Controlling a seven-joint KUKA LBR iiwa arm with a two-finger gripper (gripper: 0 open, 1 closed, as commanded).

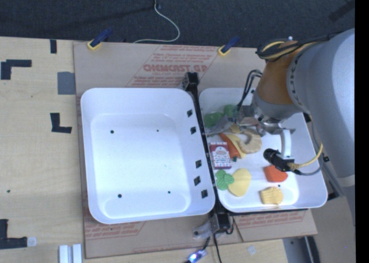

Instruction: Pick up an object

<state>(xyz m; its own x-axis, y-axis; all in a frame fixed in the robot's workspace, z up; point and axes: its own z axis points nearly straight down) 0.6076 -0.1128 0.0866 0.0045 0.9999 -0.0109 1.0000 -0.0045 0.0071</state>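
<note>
Whether the fingers are open or closed cannot be told: the gripper (245, 126) is down in the right bin (311, 198), its tip buried among a cluster of small objects, and nothing is clearly seen held. Taking the red carton (220, 155) as landmark, the gripper sits just up and right of it, over an orange-and-tan piece (242, 142) and beside green pieces (218, 117). Below the carton lie a green leaf-like piece (223, 180) and a yellow piece (241, 181). The carton's label is too small to read; the cardboard sheet (167, 68) carries red print, blurred.
</note>
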